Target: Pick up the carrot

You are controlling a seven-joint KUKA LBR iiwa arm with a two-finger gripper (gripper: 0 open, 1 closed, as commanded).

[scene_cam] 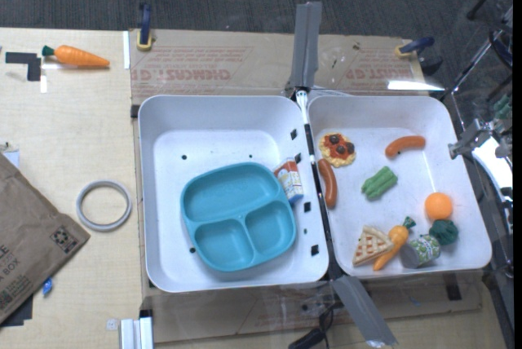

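Nearest, the carrot [393, 245] lies in the right bin [457, 131] (front edge), tilted between a waffle slice [369, 244] and a broccoli [444, 232]; my jaws' state I cannot tell.

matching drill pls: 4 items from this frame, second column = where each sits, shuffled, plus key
Things:
1. blue tray
2. tape ring
3. orange ball
4. small carrot

Places:
A. right bin, beside the waffle wedge
B. left bin
C. bench, left of the bins
D. right bin, near its right wall, above the broccoli

Pairs: 1-B, 2-C, 3-D, 4-A
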